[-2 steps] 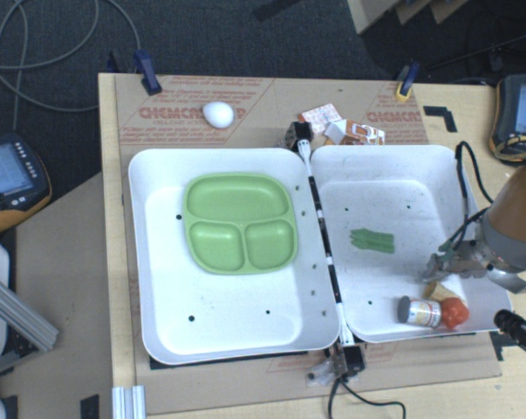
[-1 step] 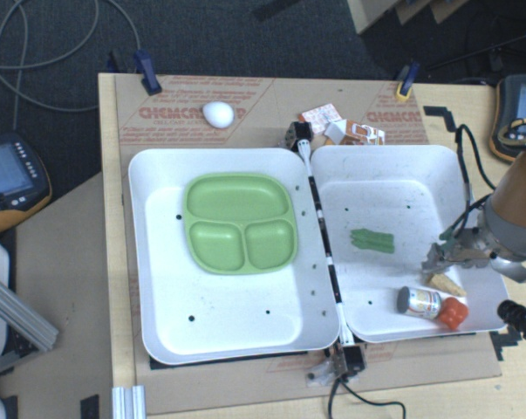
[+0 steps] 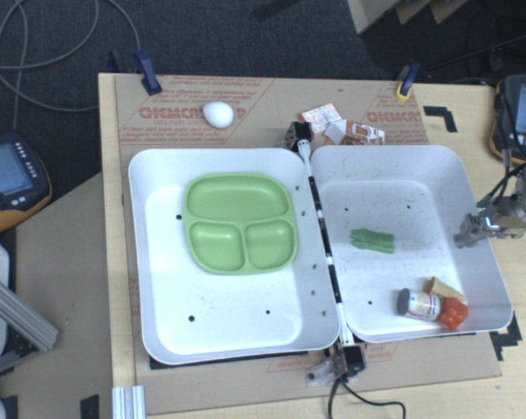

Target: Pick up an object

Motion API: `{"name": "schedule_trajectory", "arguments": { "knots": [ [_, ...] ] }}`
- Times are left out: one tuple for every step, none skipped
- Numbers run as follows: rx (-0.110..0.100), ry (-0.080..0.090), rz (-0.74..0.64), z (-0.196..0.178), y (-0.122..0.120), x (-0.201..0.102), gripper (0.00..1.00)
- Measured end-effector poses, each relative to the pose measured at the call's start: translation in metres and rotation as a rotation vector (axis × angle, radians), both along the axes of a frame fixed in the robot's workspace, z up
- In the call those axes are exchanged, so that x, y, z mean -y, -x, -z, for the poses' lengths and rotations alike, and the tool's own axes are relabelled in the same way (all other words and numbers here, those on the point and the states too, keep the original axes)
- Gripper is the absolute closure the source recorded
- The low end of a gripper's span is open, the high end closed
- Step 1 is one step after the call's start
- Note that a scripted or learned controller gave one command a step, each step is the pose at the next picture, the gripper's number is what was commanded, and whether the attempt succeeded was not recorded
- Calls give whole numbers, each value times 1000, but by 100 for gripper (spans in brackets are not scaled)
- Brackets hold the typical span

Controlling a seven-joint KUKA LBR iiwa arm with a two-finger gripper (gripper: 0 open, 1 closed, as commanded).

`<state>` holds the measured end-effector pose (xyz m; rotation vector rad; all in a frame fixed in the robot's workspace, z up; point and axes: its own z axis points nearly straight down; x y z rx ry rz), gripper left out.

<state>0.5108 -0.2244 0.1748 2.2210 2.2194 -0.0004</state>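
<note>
Two shallow white bins sit side by side on the bench (image 3: 114, 234), hinged or clipped together along a dark central seam.

Left bin (image 3: 158, 312): holds one pale green divided plate (image 3: 241, 222), lying flat in the upper half with its large compartment farthest from the camera. Its breadth and low rim make it a poor candidate for a two-finger pinch, by my judgement.

Right bin (image 3: 393, 182): holds the likelier pick targets. One small green object (image 3: 372, 241) lies alone near the middle, well apart from the walls, so an approach from above looks unobstructed. One small bottle or jar (image 3: 420, 304) lies on its side near the lower right corner, touching a red object (image 3: 453, 314) with a tan piece just beside it; that crowding near the wall would complicate a grasp.

Gripper (image 3: 479, 227): sits at the right bin's right rim, at the end of the arm entering from the right. Nothing is seen between its parts; how far apart they stand cannot be told at this size. It is well apart from every object, so the pick has not begun.

Outside the bins, on the brown board (image 3: 271, 103): one white egg-like object (image 3: 218, 113), some crumpled wrappers (image 3: 341, 127), two blue clamps at the far edge.
</note>
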Motion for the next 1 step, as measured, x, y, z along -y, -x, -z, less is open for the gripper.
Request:
{"name": "schedule_trajectory", "arguments": {
  "knots": [
    [0, 0, -3, -25, -61, -2, 100]
  ]
}}
